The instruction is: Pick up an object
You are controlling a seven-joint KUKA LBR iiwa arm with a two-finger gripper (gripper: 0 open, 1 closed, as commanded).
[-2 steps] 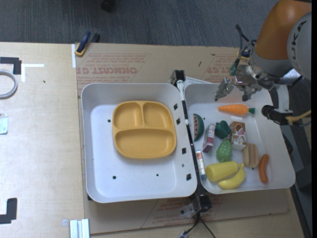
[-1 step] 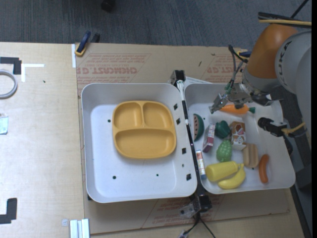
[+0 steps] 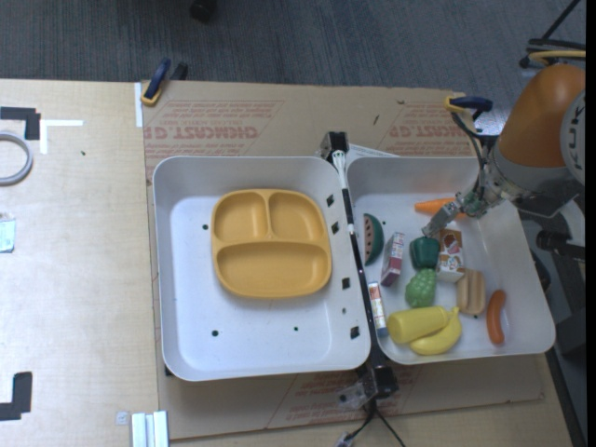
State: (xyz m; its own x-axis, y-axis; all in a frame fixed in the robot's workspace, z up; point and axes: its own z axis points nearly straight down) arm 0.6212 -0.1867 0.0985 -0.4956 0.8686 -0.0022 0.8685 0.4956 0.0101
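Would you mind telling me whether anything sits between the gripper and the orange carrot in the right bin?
Nothing visible does. The gripper hovers in the right bin just beside the carrot, at its near end. The green pepper and small carton lie below it in the view, off that line.

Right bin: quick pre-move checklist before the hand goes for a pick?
1. Hand over the right bin: ok, it sits above the upper part, by the carrot.
2. Hand holding nothing yet: cannot tell, too small to read.
3. Targets present: ok, banana, green pepper, hot dog, sausage and watermelon slice lie in the right bin.
4. Spacing for a clean grasp: not ok, most items are crowded and touching; the sausage stands most apart.
5. Yellow plate out of the way: ok, it lies in the left bin.
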